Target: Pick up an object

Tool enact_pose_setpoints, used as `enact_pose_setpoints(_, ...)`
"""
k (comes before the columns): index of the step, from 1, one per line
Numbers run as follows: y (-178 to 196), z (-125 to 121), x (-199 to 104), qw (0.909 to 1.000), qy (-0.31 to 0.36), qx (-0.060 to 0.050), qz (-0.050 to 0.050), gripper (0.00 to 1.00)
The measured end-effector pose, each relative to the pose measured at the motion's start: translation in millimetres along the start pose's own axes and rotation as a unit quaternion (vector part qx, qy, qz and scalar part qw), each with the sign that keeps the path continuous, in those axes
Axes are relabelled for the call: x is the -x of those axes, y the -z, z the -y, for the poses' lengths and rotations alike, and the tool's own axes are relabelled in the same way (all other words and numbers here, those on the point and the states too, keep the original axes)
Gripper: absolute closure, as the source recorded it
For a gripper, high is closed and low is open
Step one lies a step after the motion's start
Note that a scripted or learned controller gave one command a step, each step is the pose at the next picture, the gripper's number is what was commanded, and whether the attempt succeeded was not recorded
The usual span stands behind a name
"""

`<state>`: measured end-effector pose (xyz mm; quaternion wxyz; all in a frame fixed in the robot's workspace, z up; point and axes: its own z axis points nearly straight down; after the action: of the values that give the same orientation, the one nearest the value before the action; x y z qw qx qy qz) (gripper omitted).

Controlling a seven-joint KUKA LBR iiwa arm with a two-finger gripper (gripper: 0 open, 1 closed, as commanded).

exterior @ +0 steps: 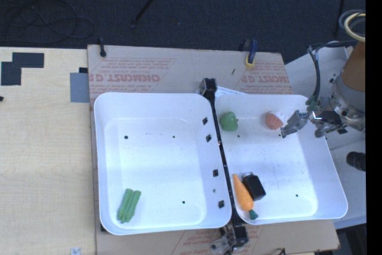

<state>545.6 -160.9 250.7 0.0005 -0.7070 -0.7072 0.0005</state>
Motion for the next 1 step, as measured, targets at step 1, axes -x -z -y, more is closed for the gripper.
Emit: enact_pose_setpoints(1, 9.7, 0.1, 1.1, 1.0000, 0.000, -0.001, 0.000, 1.00)
